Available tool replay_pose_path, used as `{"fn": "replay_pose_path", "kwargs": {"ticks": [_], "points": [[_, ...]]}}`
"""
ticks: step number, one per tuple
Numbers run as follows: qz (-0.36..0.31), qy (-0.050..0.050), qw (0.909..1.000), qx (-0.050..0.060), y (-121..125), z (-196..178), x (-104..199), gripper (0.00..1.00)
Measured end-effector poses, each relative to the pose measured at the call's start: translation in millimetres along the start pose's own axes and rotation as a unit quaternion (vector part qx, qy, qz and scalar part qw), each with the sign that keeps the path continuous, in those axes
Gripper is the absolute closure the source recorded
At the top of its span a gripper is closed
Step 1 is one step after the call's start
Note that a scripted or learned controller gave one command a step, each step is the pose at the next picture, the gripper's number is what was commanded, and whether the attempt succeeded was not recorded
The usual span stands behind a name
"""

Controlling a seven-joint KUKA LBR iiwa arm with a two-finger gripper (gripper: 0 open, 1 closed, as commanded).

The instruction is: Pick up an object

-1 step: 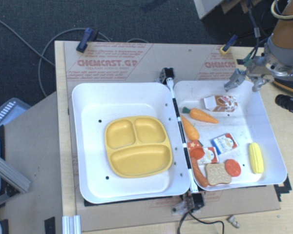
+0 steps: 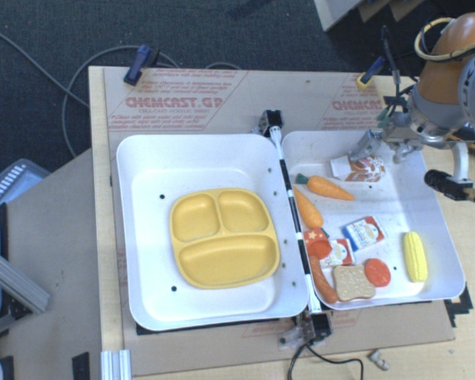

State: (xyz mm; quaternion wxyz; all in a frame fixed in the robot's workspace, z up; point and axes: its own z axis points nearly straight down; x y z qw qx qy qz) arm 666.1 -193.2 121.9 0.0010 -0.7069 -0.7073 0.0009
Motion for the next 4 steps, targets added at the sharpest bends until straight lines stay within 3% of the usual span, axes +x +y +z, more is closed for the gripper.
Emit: {"fn": "replay_pose_path", "kwargs": {"ticks": [1,2,3,4], "points": [[0.0,0.0,1.0,-0.002,-44.1,10.8,78.1,0.0],[0.0,0.001,1.0,0.0,-59.6,37.9,89.5,0.0],[0.001,0.0,1.0,-0.001,-59.0,27.6,89.4,1.0],[0.0,0.0,1.0,-0.002,-100.5,-62.7,157.8,1.0]]}}
